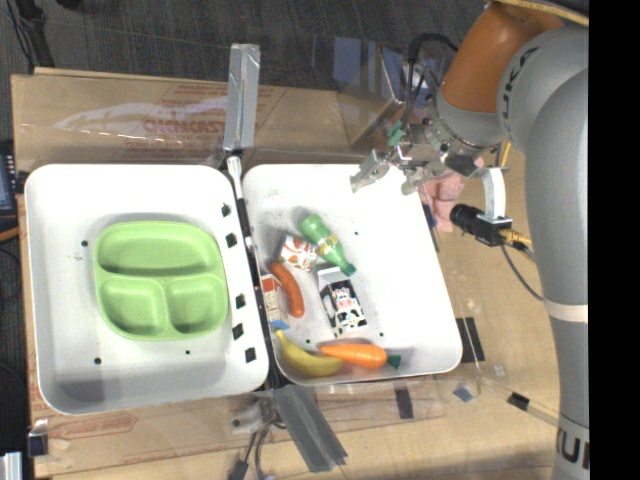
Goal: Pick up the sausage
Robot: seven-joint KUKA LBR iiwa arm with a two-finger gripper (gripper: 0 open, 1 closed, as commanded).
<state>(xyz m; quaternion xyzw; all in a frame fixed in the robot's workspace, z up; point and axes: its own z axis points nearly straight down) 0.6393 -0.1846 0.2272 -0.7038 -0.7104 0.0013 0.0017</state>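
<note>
Here, sausage [287, 288] among toy foods in right bin [425, 268]; claw [385, 171] open, empty above.

From my remote seat I can read almost nothing. Well to the left of the pincer [400, 171], faded red print runs across the cardboard [150, 118] behind the bins, too washed out for me to make out. On the arm's grey casing [530, 78], right of the pincer, dark letters show, seemingly "UK". The small carton [343, 306] below the pincer carries only illegible markings.
</note>
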